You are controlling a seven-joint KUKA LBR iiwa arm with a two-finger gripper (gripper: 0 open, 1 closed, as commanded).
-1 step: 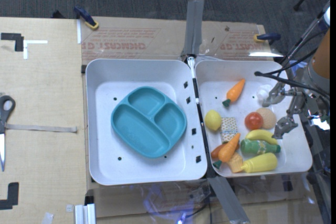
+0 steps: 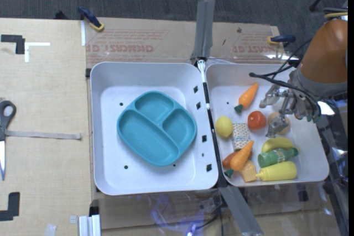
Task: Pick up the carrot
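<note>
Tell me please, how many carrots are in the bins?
2. One carrot lies near the back of the right bin, above the tomato. The other carrot lies toward the front, below the lemon. Others could be hidden under the pile.

Bright, even light; soft focus

The divided plate [image 2: 157, 128] lies in the left bin [image 2: 99, 119]; toy foods, among them two carrots [image 2: 248, 94] [image 2: 241, 155], apparently crowd the right bin [image 2: 221, 77].
</note>
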